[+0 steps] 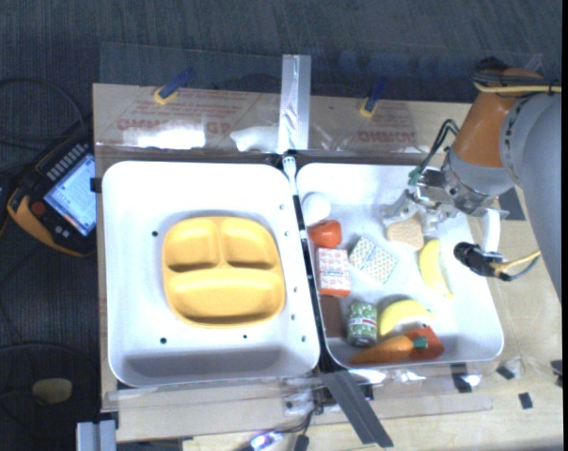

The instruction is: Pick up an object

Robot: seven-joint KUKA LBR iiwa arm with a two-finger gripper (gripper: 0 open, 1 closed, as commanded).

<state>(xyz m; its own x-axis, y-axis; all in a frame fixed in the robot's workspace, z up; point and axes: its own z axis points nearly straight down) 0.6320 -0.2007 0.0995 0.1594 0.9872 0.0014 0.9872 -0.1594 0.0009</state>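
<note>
Carrot (386, 349) lies well apart from the end effector (418, 210), fingers spread, over the biscuit (406, 234).

Yellow divided tray (224, 269) in white left bin (124, 346). Right bin (486, 332): yellow banana (433, 267), red-white carton (333, 272), green-labelled can (362, 322), orange carrot (386, 349), checkered packet (373, 259).

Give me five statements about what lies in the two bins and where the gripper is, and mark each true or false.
1. The yellow tray lies in the left bin. True.
2. The banana lies in the left bin. False: it lies in the right bin.
3. The gripper is over the right bin, near its far edge. True.
4. The carrot lies on the yellow tray. False: it lies at the right bin's near edge.
5. The small can sits beside the carrot. True.
</note>
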